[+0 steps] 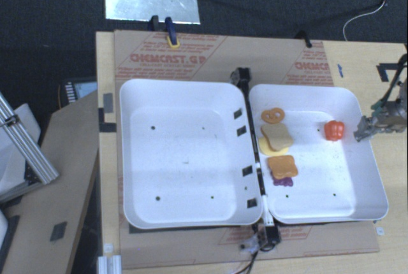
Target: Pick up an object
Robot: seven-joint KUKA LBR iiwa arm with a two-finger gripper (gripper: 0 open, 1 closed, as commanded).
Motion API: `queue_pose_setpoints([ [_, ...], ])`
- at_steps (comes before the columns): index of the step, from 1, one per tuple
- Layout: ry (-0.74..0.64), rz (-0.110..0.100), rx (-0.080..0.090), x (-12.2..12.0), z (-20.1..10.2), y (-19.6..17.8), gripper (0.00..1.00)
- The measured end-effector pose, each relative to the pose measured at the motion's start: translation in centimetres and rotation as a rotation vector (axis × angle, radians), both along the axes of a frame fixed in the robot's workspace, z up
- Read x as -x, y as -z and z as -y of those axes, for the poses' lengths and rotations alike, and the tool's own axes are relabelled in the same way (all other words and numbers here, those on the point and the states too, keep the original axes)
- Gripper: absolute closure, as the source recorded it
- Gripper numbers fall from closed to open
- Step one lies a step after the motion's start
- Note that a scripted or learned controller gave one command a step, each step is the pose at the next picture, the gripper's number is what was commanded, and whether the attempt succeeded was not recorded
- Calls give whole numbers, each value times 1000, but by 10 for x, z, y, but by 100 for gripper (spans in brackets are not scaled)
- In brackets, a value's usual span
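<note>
Cardboard-topped bench (210,53), claw (370,128) beside red pepper (334,130)

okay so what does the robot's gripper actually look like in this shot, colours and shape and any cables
At the camera view's right edge, beside the right bin, the gripper looks like a small grey metal piece with a paler, slightly greenish block behind it. A thin dark cable or rod rises above it. The picture is too blurred to show markings or finer shape.
</note>
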State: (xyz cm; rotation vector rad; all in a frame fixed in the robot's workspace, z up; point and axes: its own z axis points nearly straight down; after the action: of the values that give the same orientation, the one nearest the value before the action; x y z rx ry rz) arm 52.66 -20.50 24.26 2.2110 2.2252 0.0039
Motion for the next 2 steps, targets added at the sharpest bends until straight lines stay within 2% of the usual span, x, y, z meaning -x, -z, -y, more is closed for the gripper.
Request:
queue_pose_setpoints([
  [1, -3, 7, 0, 2, -48, -90, 100],
  [2, -3, 5, 0, -20, -101, -171, 100],
])
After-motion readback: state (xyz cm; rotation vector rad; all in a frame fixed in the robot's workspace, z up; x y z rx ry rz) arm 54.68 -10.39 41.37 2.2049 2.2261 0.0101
